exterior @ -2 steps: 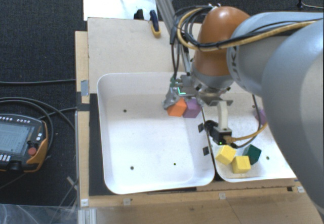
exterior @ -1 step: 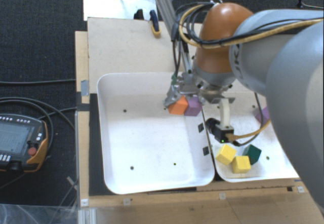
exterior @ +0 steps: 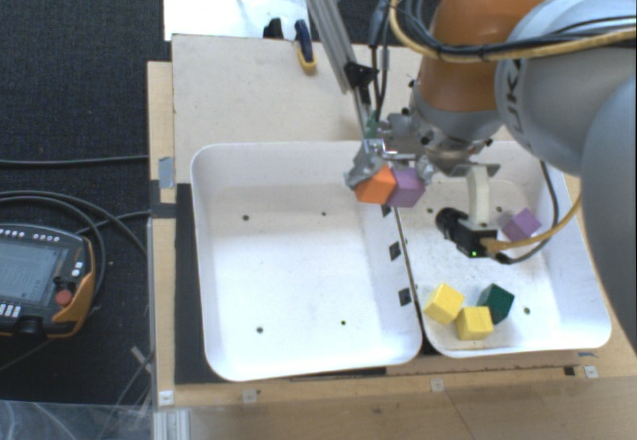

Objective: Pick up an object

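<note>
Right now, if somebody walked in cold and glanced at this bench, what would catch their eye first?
Probably the big grey arm with its orange band, reaching in from the right over the seam between the two white bins. At its gripper sit an orange block and a purple block, pressed side by side. Next, the loose blocks in the right bin: two yellow, one dark green, one pale purple.

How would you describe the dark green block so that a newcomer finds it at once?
Start at the right bin, the one the arm reaches over, and look to its near corner. Three small blocks cluster there: the dark green block sits just right of two yellow blocks. It is the only dark one; the lone purple block lies farther back.
</note>
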{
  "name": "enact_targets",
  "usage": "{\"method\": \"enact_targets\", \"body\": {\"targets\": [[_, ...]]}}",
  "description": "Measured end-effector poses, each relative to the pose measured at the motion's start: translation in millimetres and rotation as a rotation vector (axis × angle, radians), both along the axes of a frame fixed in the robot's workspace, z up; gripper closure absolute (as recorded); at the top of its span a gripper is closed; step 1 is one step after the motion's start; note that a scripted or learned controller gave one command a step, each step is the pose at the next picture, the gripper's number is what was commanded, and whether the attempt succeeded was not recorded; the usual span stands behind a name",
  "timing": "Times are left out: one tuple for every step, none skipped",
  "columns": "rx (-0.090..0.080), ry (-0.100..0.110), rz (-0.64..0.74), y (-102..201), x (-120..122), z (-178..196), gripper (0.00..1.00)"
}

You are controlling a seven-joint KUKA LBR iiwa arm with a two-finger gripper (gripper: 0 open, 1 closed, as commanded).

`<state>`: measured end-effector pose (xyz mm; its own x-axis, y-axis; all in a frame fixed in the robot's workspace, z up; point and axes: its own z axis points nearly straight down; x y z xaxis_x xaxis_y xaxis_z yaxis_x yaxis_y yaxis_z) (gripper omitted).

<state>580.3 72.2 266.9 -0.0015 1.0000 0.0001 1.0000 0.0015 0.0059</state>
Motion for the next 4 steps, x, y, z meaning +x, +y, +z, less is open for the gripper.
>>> {"method": "enact_targets", "body": {"targets": [[-0.001,0.006,0.003,1,-1,-3,0.00],[-0.001,0.005,0.008,1,-1,7,1.00],[-0.002,0.006,0.008,1,-1,7,0.00],[-0.002,0.006,0.013,1,-1,17,1.00]]}}
